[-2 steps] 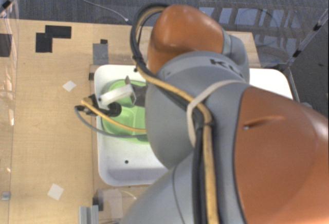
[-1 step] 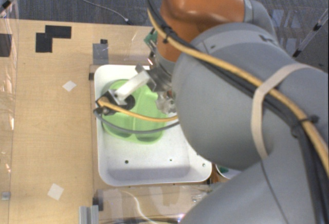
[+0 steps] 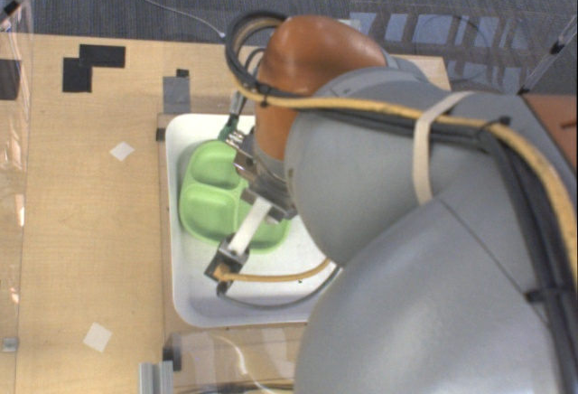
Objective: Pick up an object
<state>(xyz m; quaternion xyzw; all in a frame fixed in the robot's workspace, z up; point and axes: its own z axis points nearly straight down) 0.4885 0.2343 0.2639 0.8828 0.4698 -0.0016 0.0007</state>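
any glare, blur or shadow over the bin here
Camera view: even light, no strong glare; the arm looms large and slightly soft, covering much of the white bin; the green object reads clearly, with only soft shading around it.

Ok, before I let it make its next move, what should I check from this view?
1. Target present: ok. A green object lies in the white bin.
2. Gripper placement: ok. The gripper is over the bin, at the green object's right side.
3. Grasp on the green object: cannot tell. The wrist covers the spot where they meet.
4. Other things in the bin: cannot tell. The arm covers the bin's right part.
5. Bin seating: ok. Its visible left and near edges sit flat on the bench.
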